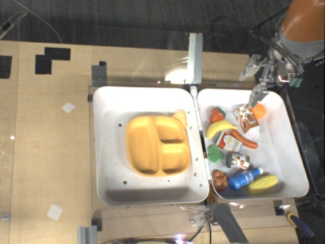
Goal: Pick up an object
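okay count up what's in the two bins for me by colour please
Yellow: 3 – tray, banana, corn
Red: 2 – strawberry, sausage
Orange: 1 – ball
Blue: 1 – bottle
Green: 1 – leafy piece
Brown: 1 – pretzel
Mixed print: 3 – carton, packet, can
Total: 12

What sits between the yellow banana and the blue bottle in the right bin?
In the camera view, a red-and-white packet and a small can lie between the yellow banana and the blue bottle.
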Available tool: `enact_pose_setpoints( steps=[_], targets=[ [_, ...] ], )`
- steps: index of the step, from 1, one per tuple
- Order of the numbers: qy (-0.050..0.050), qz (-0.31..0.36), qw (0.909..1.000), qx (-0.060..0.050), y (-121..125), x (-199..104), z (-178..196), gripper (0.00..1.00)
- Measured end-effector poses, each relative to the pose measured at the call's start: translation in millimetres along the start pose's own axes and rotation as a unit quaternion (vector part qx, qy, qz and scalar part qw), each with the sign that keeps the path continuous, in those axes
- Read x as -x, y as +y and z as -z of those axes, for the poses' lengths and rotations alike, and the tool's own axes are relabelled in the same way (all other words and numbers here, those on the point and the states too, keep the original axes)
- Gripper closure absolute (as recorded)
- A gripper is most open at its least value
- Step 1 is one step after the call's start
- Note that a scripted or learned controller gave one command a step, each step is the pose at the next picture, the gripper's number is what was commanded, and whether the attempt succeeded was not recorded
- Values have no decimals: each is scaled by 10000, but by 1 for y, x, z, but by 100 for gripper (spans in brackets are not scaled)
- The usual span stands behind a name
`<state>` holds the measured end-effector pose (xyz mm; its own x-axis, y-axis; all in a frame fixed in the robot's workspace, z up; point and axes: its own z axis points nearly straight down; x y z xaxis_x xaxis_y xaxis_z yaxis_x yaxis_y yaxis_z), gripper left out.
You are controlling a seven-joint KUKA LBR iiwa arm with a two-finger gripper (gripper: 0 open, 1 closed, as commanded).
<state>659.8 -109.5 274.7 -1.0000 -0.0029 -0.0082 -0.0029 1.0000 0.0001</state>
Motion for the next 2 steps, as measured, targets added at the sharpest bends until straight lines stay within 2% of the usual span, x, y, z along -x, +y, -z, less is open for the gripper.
enact_pose_setpoints(
  steps=[1,2],
  targets=[
    [45,-383,9993,4,-58,5,-111,0],
    [-61,-1748,9846,-1,-50,-11,-183,0]
  ],
)
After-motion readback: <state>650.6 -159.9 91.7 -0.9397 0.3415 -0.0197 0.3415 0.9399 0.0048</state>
